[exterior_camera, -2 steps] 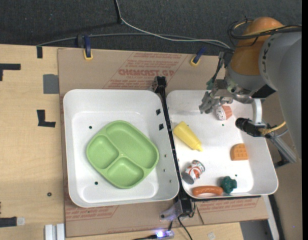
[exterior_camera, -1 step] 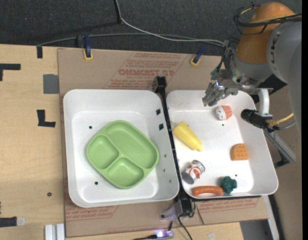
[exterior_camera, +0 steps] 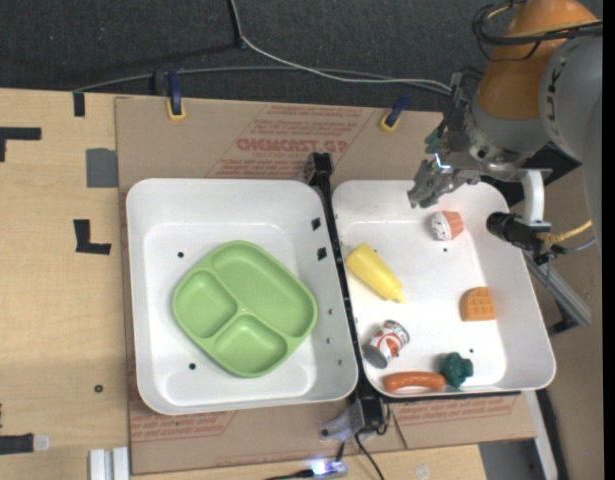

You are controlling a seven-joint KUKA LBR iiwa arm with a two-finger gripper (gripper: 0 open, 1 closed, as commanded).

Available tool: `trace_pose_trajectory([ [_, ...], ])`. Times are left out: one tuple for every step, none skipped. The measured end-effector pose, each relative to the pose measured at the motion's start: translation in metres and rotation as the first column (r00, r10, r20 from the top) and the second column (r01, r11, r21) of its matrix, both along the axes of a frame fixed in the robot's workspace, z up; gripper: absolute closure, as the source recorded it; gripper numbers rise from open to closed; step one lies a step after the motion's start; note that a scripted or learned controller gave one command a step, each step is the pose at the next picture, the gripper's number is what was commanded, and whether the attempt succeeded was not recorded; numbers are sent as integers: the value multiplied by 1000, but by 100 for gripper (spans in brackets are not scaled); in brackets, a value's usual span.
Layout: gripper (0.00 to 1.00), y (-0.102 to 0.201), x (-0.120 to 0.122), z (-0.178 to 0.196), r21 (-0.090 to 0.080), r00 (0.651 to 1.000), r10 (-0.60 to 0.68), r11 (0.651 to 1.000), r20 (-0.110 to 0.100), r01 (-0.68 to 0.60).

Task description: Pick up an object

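While the gripper (exterior_camera: 427,190) hangs over the back edge of the right bin (exterior_camera: 507,368), whether it is spread or closed cannot be told; nothing shows in its grasp. Just beside it, near the bin's back right corner, lies a small rounded white toy with a red-orange end (exterior_camera: 446,226). Elsewhere in this bin lie a smooth yellow banana (exterior_camera: 375,273), a ridged orange waffle (exterior_camera: 477,304), a red-and-white can (exterior_camera: 387,343), a glossy sausage (exterior_camera: 414,380) and a knobbly green broccoli piece (exterior_camera: 456,369). The left bin (exterior_camera: 152,218) carries a green plastic divided plate (exterior_camera: 244,308).
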State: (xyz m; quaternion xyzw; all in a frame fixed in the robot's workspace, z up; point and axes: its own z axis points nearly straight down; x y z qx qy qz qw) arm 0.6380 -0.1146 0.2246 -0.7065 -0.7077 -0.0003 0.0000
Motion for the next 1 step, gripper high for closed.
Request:
trace_pose_trajectory([
  [100,52,2,-11,0,1000,3,1000,-3,-3],
])
